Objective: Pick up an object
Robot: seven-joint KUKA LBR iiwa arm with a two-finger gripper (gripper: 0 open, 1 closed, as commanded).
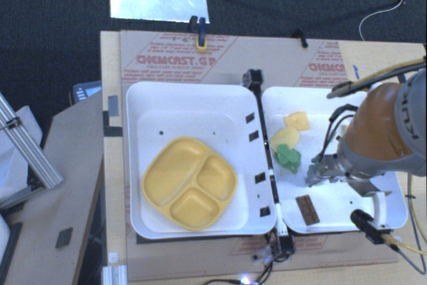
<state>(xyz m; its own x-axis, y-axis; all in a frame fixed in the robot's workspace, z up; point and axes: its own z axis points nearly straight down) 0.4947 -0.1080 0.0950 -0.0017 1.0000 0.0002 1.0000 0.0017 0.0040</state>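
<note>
I have the gripper (319,174) low over the right bin (393,210), just right of the green object (289,157) by the divider; still approaching, I judge; jaw state I cannot tell; next it needs shifting left, then descending.

My arm (393,130) is a thick rounded thing, grey on the shell at three o'clock, with a broad orange band (373,123) wrapped around it just above the wrist. Below the band sits a grey metal collar, duller and a little shiny. My claw (319,173) at nine o'clock is a small grey block of metal, too blurred for finer detail. Thin black cables (331,127) loop along the orange band on its nine o'clock side. A yellow cable (383,73) runs along my top edge at twelve o'clock.
</note>
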